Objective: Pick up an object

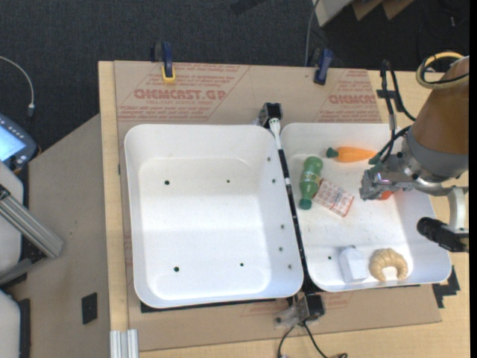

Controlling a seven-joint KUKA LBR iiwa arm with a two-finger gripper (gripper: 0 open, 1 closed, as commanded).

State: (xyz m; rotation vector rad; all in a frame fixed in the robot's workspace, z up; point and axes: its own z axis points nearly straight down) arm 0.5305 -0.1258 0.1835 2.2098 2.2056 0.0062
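The right bin [373, 233] holds several objects. A green bottle [309, 179] lies by its left wall. An orange toy carrot [355, 154] rests at the back. A red-and-white packet [333, 198] lies flat next to the bottle. At the front are a tan croissant [390, 264] and a small pale block [352, 263]. My gripper [377, 183] hangs low over the right-middle of this bin, right of the packet and below the carrot. A small red-orange thing [384, 194] peeks out just under it, mostly hidden.
The left bin [209, 207] lies beside the right one, with a black divider strip [287, 192] between them. Blue clamps [322, 66] stand on the cardboard at the back. The orange-banded arm [443, 125] fills the right side above the bin.
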